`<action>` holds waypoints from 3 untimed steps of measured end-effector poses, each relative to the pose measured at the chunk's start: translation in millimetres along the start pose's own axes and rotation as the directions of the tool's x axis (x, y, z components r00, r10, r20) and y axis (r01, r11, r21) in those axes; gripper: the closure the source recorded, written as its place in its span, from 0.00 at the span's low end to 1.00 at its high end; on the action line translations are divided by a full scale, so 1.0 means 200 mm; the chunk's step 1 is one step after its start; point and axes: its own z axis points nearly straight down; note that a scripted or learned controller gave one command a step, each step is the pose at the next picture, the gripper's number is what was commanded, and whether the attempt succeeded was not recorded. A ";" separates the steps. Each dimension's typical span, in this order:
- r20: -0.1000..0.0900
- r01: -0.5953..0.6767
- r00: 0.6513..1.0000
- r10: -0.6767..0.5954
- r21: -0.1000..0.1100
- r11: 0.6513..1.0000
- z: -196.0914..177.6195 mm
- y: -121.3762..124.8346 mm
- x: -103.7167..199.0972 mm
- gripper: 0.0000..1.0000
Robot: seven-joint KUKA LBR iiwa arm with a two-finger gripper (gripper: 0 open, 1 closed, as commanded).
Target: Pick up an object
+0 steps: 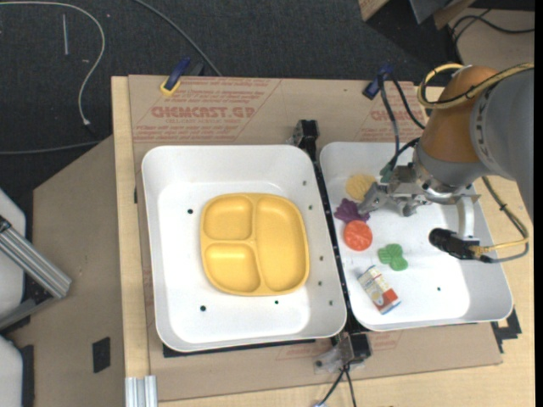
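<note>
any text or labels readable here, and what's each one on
"CHEMCAST GP": red print on the brown protective sheet behind the left bin.
The same red print shows partly on the sheet behind the right bin, too cut off to read.
The small box in the right bin carries a label, too small to read.

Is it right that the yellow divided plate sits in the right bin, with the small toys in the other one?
Not quite. The camera view shows the yellow divided plate in the left bin; the small toys, such as the red one, lie in the right bin.
</note>
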 end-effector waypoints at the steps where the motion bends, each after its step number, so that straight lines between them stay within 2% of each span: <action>1: 0.000 0.001 1.000 -0.001 -0.007 1.000 -0.07 0.01 0.00 1.00; 3: 0.003 0.001 1.000 -0.001 -0.007 1.000 -0.54 -0.02 -0.05 1.00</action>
